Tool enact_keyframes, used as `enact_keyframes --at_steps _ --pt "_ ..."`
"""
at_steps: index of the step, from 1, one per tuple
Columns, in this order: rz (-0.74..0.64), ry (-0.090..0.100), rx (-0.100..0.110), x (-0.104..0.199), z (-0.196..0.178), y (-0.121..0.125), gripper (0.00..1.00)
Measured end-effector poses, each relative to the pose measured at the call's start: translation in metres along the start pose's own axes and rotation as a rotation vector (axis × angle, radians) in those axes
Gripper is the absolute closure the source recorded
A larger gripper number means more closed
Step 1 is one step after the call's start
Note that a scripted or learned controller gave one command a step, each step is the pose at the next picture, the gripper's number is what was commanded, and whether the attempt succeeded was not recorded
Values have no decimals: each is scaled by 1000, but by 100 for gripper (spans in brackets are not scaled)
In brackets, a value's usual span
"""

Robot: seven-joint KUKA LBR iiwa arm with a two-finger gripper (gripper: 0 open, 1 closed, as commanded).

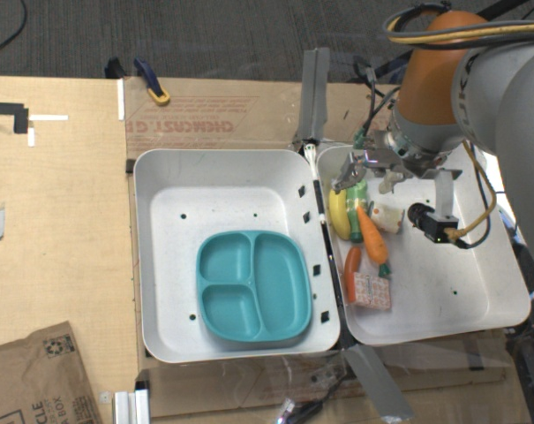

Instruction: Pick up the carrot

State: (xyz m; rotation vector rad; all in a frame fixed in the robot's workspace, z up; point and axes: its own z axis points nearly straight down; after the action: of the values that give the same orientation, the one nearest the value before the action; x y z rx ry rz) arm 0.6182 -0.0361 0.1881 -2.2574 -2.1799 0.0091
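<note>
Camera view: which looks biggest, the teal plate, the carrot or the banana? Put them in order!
1. Teal plate, easily the biggest.
2. Carrot and banana look about the same length; the banana is partly hidden, so I won't rank them.

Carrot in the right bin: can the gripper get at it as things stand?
Probably yes. The carrot lies uncovered in the right bin, with the gripper just above its upper end. It's crowded, though: a banana lies close along its left, and a small white item sits by its right.

Teal divided plate (253, 287) in left bin (156, 237), banana (339, 214) right of the plate, perhaps a small packet (372, 291) below the banana
</note>
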Motion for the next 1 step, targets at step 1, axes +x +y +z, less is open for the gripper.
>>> enact_keyframes --at_steps 1 --pt "-183 0 -8 -51 79 -3 0"
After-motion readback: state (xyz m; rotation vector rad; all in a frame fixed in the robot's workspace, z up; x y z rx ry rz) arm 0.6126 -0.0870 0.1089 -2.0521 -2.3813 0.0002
